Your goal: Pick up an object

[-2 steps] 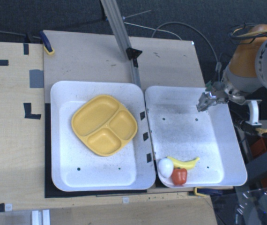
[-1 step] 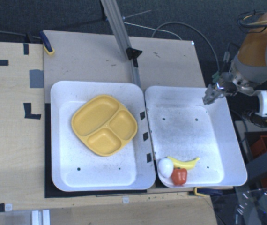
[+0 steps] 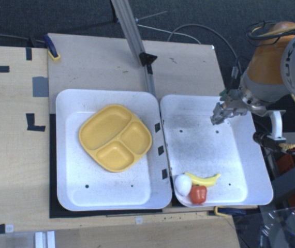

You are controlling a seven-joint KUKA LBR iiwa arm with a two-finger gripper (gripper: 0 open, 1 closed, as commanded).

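A banana (image 3: pixel 205 179), white ball (image 3: pixel 182 184) and red pepper (image 3: pixel 198 194) are clustered touching at the right bin's (image 3: pixel 209 138) near edge. All are judged light, smooth toys; the banana's middle is advised. The jaws' state cannot be told.

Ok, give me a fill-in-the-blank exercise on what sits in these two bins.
1. The divided plate in the left bin is coloured ____.
2. The plate has ____ compartments.
3. The banana, the white ball and the red pepper lie near the front edge of the ____ bin.
4. The claw hangs over the ____ bin.

Missing words: yellow; three; right; right
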